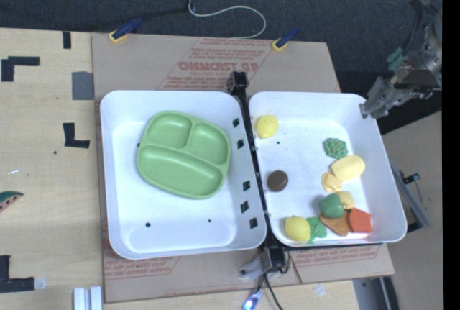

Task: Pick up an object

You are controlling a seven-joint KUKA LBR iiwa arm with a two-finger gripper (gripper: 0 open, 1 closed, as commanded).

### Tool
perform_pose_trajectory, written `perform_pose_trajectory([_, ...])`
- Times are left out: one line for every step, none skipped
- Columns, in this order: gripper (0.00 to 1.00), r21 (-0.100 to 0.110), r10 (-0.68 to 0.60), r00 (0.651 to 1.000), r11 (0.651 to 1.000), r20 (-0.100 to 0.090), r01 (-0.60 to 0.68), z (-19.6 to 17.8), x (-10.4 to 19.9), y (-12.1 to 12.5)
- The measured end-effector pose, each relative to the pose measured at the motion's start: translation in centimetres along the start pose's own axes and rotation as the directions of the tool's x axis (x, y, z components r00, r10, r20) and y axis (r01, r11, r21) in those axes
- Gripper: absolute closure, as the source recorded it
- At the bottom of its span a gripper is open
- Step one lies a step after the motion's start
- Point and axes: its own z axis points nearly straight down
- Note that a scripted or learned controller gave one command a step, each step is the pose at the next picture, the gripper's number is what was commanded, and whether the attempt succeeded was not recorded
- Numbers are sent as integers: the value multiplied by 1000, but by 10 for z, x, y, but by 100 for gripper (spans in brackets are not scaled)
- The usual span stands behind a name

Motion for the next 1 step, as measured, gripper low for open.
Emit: perform_pose_trajectory([100, -13, 1, 1000, 1000, 0, -1, -122, 1, -38])
